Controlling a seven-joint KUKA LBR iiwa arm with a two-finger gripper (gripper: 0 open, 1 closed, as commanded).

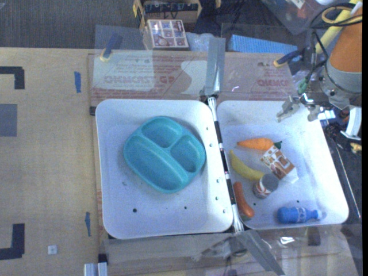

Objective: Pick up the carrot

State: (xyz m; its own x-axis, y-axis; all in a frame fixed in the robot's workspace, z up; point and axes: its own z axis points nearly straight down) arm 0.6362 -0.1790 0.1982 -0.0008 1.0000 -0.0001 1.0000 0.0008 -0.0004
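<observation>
Still unheld, the carrot touches a carton; the spread jaws, upper right, may snag it.

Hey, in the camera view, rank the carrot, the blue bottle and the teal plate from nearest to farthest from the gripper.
From the gripper, at the right bin's top edge:
1. Carrot, upper middle of the right bin.
2. Blue bottle, right bin's bottom corner.
3. Teal plate, in the left bin.
</observation>
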